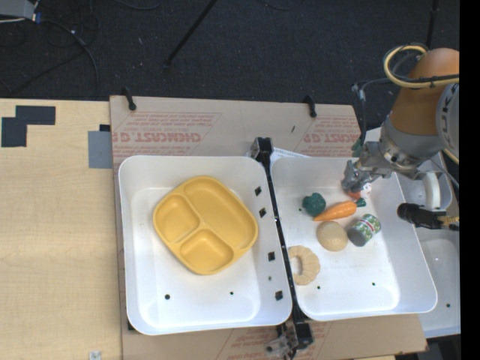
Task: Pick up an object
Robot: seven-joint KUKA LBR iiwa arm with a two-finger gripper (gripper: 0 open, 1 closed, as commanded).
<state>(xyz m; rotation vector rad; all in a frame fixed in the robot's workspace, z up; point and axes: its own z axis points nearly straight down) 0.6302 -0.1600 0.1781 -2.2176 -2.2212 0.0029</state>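
Nearest the camera lies one pale ring (303,265) in the right bin (405,295), with one beige ball (331,235), one small can (364,229), one carrot (335,211) and one green piece (314,202); the left bin (142,291) holds one yellow tray (205,223). The gripper (358,180) hovers just beside the carrot's tip, apparently in the approach step; whether it is apart or together I cannot tell. Next it must descend squarely over one item.

Red print, upside down, apparently "CHEMCRST, O P", on the cardboard sheet (195,126) beneath the bins.

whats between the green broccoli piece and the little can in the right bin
In the camera view, the toy carrot lies between the green broccoli piece and the small can, with the round beige ball just below it.
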